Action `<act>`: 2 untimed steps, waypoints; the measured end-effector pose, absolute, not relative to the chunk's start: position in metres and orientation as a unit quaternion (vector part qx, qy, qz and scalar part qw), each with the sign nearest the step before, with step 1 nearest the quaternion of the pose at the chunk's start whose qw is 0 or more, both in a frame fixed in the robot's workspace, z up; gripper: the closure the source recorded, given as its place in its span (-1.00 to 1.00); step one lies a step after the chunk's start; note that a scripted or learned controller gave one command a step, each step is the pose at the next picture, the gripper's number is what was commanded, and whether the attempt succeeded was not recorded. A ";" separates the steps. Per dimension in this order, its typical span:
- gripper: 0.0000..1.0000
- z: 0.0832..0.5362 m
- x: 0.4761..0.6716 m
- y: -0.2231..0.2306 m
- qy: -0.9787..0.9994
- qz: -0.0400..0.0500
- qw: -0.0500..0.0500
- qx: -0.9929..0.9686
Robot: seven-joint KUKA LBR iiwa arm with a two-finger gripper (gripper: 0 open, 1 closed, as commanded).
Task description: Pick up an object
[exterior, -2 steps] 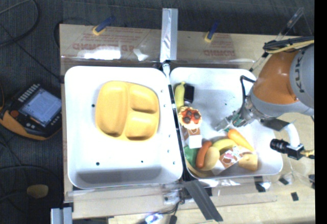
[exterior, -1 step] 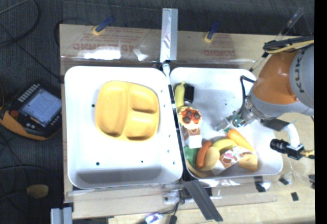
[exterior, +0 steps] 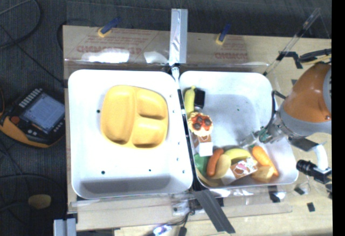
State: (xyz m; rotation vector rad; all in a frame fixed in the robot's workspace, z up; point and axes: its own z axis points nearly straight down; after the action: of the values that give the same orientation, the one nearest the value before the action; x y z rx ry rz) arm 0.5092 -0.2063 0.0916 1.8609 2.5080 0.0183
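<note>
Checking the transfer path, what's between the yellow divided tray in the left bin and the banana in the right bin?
In the camera view, bare white floor of the left bin, then the two bins' adjoining rims, separate the yellow tray from the banana.

Your arm [exterior: 310,103] comes in from 3 o'clock, sitting at the right side of the view. You see the orange band as a rounded dome on top, grey wrist section just under it toward 6 o'clock. From there the wrist slants down toward 8 o'clock. Your gripper [exterior: 263,135] sits at the low end of that slant, small and dark with greenish bits. It's too small and blurred to read more of its pose.
</note>
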 end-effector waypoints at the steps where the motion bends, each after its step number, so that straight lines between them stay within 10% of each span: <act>1: -1.00 0.092 0.493 -0.194 0.849 0.003 0.015 0.528; 2: -1.00 0.092 0.491 -0.178 0.817 0.002 0.014 0.577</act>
State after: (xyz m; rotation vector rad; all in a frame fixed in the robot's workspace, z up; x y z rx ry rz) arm 0.4914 -0.1778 0.0920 1.7949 2.5431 0.0055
